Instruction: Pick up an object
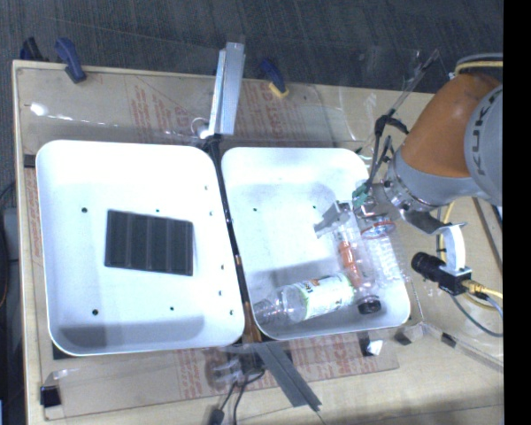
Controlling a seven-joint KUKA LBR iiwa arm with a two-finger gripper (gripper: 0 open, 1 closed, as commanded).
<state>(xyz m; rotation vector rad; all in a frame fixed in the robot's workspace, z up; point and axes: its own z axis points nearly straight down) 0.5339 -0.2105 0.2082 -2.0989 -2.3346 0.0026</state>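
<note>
I am in the reaching step: my gripper is low in the right bin, at the upper end of a clear bottle with orange inside, but I cannot tell its state. Next I must centre on that bottle; another bottle lies close, near the front wall. The left bin holds only a dark flat panel, on a pale wooden bench.
</note>
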